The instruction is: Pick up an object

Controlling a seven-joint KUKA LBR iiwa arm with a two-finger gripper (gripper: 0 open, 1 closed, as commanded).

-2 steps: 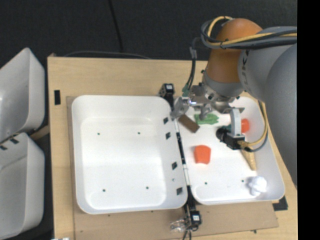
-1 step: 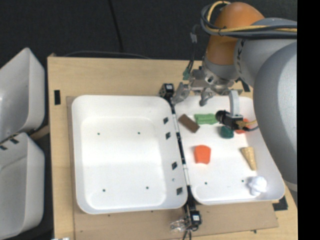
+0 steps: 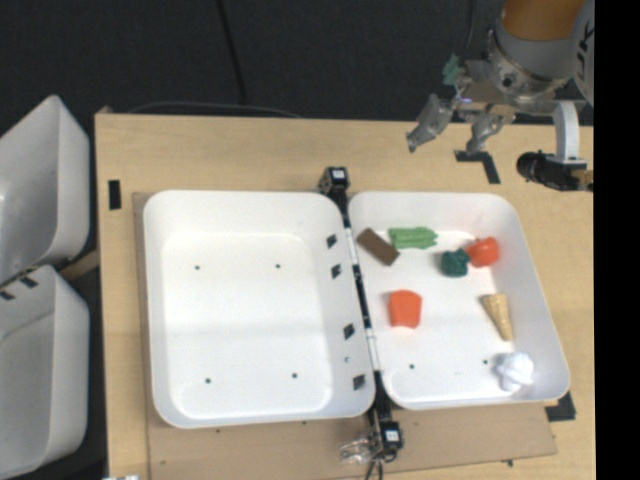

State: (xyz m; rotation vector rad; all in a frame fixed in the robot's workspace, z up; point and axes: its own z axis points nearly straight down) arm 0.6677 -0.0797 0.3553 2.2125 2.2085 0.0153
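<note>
My gripper point(image 3: 452, 136) hangs high above the bench, beyond the far rim of the right bin point(image 3: 530, 368), with its two fingers spread open and nothing between them. Below it the right bin holds a brown block point(image 3: 378, 247), a green piece point(image 3: 412, 237), a dark green lump point(image 3: 455, 263), a red piece point(image 3: 483, 252), an orange block point(image 3: 404, 308), a tan cone point(image 3: 498, 315) and a crumpled white piece point(image 3: 515, 370).
The left bin point(image 3: 170, 368) lies beside the right one, joined along a hinge with black clips point(image 3: 352, 268). White padded shapes point(image 3: 35, 188) stand off the bench's left edge.
</note>
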